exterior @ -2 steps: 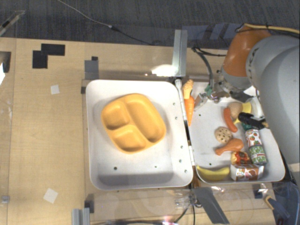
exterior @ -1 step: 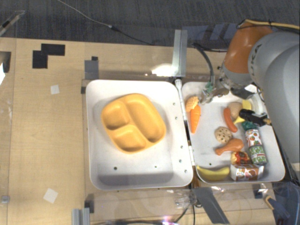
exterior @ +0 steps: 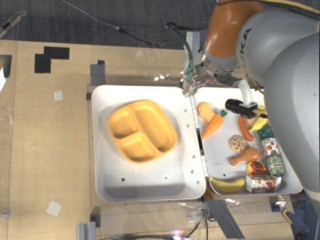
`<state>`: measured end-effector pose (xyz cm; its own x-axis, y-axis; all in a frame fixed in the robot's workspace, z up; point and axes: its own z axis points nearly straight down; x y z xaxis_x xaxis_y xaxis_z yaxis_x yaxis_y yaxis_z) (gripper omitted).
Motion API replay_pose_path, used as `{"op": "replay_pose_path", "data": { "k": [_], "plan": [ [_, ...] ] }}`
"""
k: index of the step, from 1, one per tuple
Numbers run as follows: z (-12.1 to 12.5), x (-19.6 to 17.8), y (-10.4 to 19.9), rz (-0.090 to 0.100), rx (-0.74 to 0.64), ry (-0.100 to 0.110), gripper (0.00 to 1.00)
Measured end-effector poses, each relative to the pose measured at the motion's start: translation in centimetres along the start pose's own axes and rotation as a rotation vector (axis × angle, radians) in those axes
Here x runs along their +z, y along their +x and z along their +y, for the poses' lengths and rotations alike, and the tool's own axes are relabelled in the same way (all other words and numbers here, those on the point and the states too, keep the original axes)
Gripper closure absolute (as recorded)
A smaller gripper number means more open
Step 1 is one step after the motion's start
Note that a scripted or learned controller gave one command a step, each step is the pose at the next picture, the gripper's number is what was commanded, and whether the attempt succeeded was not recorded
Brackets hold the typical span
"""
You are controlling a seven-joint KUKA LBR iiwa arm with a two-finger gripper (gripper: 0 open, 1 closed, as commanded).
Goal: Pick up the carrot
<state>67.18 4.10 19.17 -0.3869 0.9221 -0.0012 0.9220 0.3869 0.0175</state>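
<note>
Where bins meet | tapered orange carrot [exterior: 212, 125], green top | beside ridged shell [exterior: 205, 110]

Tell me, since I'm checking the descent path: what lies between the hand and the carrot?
In the camera view, a pale bread-like piece lies between the hand and the carrot, touching the carrot's upper side.

Yellow divided plate [exterior: 142, 130] in left bin [exterior: 105, 184]; right bin [exterior: 216, 156]: cookie [exterior: 238, 143], banana [exterior: 227, 185], drumstick [exterior: 244, 157].
</note>
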Motion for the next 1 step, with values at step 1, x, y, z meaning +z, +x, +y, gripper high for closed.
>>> {"op": "replay_pose_path", "data": {
  "k": [1],
  "plan": [
    [-2.38,0.44,-5.21,-0.004,0.290,0.010,1.00]
  ]
}}
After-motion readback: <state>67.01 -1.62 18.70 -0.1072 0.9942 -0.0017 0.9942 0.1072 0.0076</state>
